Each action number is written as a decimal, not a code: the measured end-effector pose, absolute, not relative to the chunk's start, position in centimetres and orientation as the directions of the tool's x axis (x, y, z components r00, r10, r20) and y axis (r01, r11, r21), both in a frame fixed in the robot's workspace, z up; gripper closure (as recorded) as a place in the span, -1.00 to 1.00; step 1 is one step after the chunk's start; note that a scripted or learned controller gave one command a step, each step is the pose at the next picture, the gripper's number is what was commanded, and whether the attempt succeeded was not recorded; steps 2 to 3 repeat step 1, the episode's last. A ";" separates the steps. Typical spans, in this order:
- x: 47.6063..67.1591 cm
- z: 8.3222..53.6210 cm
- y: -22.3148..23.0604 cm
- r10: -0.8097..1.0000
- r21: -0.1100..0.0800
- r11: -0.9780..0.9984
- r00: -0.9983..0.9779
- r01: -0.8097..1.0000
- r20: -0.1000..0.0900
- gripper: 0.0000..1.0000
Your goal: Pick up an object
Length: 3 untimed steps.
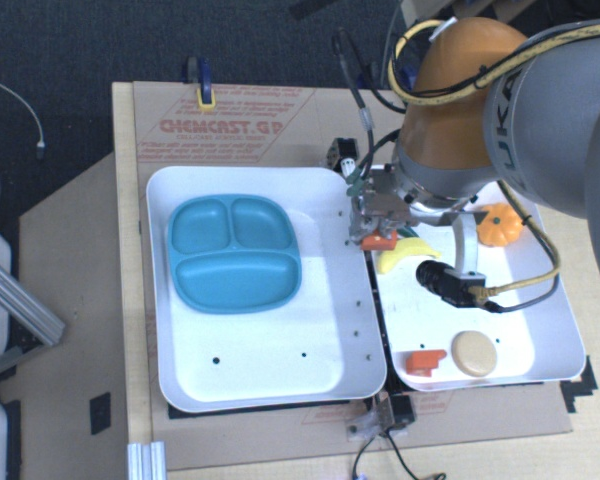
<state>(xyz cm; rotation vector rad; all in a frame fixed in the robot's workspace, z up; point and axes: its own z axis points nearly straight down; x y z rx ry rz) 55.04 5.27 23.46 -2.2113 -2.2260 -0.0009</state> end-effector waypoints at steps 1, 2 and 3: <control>55.1 23.1 8.9 1.000 -0.001 0.004 -0.004 1.000 0.001 1.00; 55.1 23.1 8.9 1.000 -0.001 0.004 -0.004 1.000 0.001 1.00; 55.1 23.1 8.9 1.000 -0.001 0.004 -0.004 1.000 0.001 1.00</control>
